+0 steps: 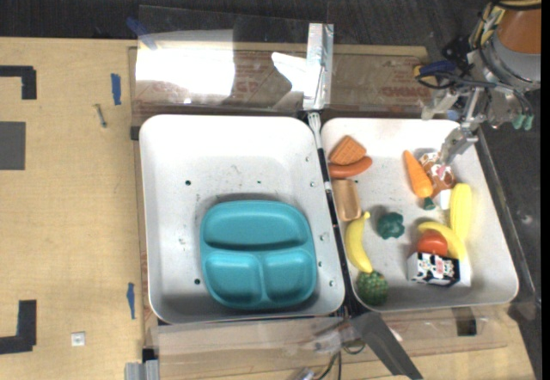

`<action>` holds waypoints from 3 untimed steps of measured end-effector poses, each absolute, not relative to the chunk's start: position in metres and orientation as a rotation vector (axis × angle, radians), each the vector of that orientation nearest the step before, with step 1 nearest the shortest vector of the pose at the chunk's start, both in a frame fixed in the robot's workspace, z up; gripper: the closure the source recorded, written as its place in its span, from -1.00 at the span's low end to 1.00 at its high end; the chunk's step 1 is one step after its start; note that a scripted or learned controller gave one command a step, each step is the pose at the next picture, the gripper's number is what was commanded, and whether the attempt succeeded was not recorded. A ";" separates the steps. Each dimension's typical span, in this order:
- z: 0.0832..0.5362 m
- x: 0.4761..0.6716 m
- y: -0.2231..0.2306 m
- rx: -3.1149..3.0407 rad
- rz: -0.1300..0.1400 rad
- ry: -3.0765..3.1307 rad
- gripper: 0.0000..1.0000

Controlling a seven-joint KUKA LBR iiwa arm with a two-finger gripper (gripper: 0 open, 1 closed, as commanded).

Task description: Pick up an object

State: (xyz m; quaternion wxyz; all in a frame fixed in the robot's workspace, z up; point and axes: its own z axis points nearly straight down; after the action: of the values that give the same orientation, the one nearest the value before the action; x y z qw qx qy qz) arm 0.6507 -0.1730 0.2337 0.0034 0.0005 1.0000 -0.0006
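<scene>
We locate the claw (pixel 454 143) above the far right corner of the right bin (pixel 503 271), just beside the carrot (pixel 418 174). We cannot tell its opening at this resolution. Candidate objects crowd together here: the carrot touches a small packet (pixel 440 174), with the yellow corn (pixel 461 210) just beside them. A descent here risks striking two objects at once or clipping the bin wall, probably yielding a failed closure.
</scene>
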 end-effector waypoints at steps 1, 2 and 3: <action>0.093 0.646 -0.184 0.344 0.000 3.118 -1.00; 0.087 0.637 -0.151 0.335 0.001 3.118 -1.00; 0.087 0.577 -0.188 0.166 0.000 3.131 -1.00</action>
State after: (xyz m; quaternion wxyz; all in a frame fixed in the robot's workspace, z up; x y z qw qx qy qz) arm 0.5771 -0.1884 0.0875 0.0031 0.0530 0.9986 -0.0001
